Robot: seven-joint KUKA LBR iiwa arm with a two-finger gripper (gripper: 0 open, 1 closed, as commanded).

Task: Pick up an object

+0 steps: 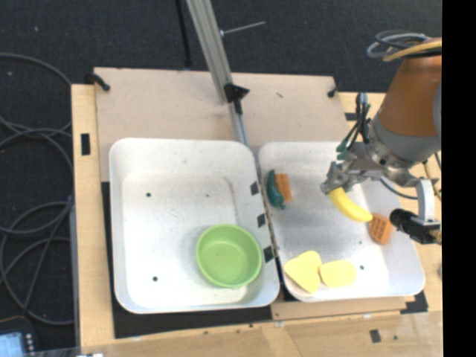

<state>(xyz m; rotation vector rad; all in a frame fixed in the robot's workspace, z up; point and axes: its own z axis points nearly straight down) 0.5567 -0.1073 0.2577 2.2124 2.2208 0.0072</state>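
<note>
Your claw [343, 184] is hanging at the right of the frame, over the upper part of the right bin [401, 277], and its tip is meeting the upper end of the yellow banana [349, 205]; whether it is open, closed, or actually gripping the fruit, you cannot tell from this angle. Judging by that, you are sitting at the grasp step, so the next move is calling for a firm close and a straight lift. Just right of the banana an orange block [380, 230] is lying, and two pale yellow pieces [320, 271] are resting lower down. A teal and orange toy [280, 189] is leaning at the bin's left wall, and a green bowl [228, 255] is sitting in the left bin [149, 162].
</note>
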